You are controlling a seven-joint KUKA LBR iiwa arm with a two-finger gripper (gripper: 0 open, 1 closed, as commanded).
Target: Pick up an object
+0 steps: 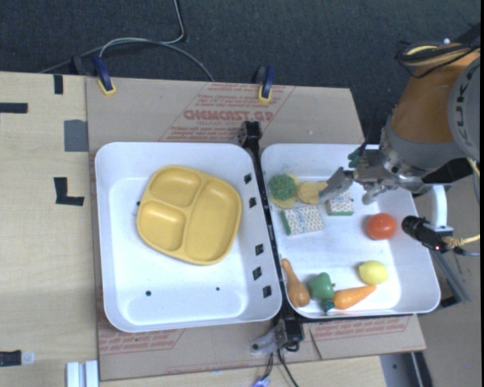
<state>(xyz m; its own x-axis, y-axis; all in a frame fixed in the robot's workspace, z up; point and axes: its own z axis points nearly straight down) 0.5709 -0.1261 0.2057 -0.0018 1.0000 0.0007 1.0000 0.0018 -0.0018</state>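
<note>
My gripper [356, 189] hangs over the upper part of the right bin [415, 301], its two fingers spread apart and open, with nothing between them. Just below its left finger lies a small white and green block [340, 206]. Left of that sit a green broccoli-like piece [282, 187], a yellow piece [310, 191] and a speckled flat pad [304, 219]. A red tomato [381, 226] lies below the right finger. Along the bin's near side are a lemon [373, 272], a carrot [353, 297], a green pepper [320, 285] and an orange-brown piece [295, 285].
The left bin [121, 297] holds a yellow divided plate [189, 214]. A black divider with clips [258, 216] runs between the bins. The grey and orange arm [436, 95] comes in from the upper right. Cardboard [218, 111] lies under both bins.
</note>
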